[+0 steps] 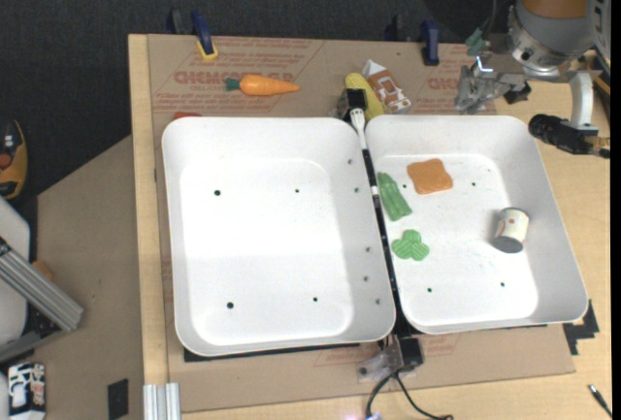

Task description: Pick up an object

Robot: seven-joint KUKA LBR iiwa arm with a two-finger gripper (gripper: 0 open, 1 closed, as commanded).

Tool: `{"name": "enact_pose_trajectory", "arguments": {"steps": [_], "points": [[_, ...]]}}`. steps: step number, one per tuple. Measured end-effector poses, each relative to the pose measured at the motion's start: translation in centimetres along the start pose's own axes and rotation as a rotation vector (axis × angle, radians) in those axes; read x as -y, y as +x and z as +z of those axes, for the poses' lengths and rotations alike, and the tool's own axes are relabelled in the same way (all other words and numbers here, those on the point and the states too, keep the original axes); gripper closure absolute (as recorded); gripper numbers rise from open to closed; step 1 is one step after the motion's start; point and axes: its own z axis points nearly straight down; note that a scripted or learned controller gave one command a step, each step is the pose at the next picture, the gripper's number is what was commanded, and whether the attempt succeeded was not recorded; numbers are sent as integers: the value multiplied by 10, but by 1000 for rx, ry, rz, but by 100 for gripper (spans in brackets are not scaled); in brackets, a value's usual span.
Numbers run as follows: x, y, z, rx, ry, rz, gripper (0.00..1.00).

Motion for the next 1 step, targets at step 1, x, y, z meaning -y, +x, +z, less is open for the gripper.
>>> {"name": "enact_pose_trajectory", "arguments": {"steps": [1], "points": [[-3,89,8,-7,7,-12,100]]}}
